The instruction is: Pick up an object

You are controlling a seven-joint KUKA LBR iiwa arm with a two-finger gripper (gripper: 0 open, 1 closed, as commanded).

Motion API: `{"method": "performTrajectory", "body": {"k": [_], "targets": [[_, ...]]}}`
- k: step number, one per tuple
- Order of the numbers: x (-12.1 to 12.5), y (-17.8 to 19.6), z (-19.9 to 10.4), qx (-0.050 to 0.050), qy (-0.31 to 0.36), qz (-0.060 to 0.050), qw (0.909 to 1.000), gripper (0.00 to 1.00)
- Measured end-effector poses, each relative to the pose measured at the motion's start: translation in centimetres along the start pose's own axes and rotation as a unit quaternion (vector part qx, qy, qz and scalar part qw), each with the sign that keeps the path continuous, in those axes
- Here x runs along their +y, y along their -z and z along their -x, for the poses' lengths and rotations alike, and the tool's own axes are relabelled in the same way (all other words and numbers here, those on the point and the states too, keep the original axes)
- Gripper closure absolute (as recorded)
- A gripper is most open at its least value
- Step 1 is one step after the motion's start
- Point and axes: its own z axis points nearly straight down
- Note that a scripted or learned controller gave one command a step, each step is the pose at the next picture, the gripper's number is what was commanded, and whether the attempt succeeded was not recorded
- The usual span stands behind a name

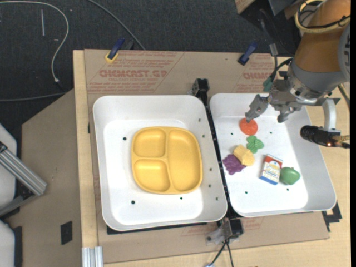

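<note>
In the right bin (311, 196) lie several toy foods: an orange-red round piece (248, 127), a green leafy piece (255, 144), a yellow piece (243, 155), purple grapes (233, 164), a small red, white and blue carton (271, 169) and a green pepper (290, 176). My gripper (271, 112) hangs over the bin's far part, just up and right of the orange-red piece. Its fingers (256, 108) are spread open with nothing between them.
The left bin (111, 121) holds a yellow divided plate (167, 159). A black clamp (200, 87) sits at the far end of the seam between the bins. Blue clips (115, 51) pin the cardboard's far edge. A black cylinder (318, 133) juts from the arm at the right.
</note>
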Motion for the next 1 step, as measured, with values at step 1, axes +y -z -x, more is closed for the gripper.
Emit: {"method": "performTrajectory", "body": {"k": [1], "targets": [[0.23,0.82,-0.02,-0.001,0.001,0.007,1.0,0.0]]}}
